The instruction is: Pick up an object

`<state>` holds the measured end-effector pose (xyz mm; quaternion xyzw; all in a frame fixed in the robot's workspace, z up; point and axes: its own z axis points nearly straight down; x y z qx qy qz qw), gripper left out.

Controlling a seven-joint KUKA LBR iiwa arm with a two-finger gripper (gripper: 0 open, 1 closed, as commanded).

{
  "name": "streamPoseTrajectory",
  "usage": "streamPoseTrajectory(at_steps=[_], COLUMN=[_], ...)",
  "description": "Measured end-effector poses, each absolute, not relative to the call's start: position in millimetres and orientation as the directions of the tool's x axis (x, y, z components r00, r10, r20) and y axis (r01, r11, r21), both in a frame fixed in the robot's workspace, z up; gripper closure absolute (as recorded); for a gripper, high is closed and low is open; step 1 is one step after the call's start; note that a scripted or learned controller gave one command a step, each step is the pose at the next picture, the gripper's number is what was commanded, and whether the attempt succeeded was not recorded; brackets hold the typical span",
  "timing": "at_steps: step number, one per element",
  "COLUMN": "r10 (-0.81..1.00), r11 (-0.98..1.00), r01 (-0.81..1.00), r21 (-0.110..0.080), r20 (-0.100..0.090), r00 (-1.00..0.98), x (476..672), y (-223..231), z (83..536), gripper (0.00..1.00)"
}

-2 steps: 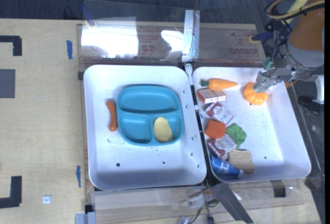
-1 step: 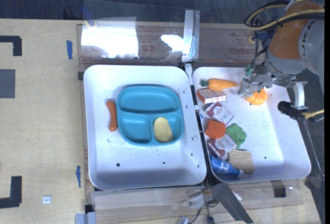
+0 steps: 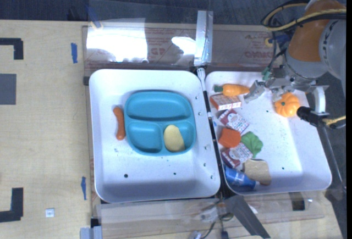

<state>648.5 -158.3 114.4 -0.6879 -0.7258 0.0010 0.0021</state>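
1. The two-finger gripper [image 3: 263, 88] sits low over the far part of the right white bin [image 3: 308, 169], near its far edge. Whether it is apart or together cannot be told.
2. Nothing is visibly held.
3. Nearest candidate: the orange carrot-shaped toy [image 3: 235, 89], lying just beside the gripper toward the bin's left wall. It appears light, stiff and smooth; grasp it across the narrow body, since a hold along its length would likely slip.
4. The small orange pumpkin-shaped toy [image 3: 287, 104] lies near the far edge, toward the right side. Its rounded form may roll under contact.
5. A clutter of packets [image 3: 234, 121] and a green piece [image 3: 253, 143] runs along the left wall; tight packing hinders finger entry.
6. The left white bin [image 3: 104, 139] carries a blue compartment tray [image 3: 157, 114].
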Motion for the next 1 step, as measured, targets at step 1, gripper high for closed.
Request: streamPoseTrajectory(at_steps=[1], r10=[0.991], r11=[0.136], r01=[0.991], r21=[-0.005], r20=[0.002], r00=[-0.136], x=[609.6], y=[-138.6], z=[99.2], gripper=[0.0])
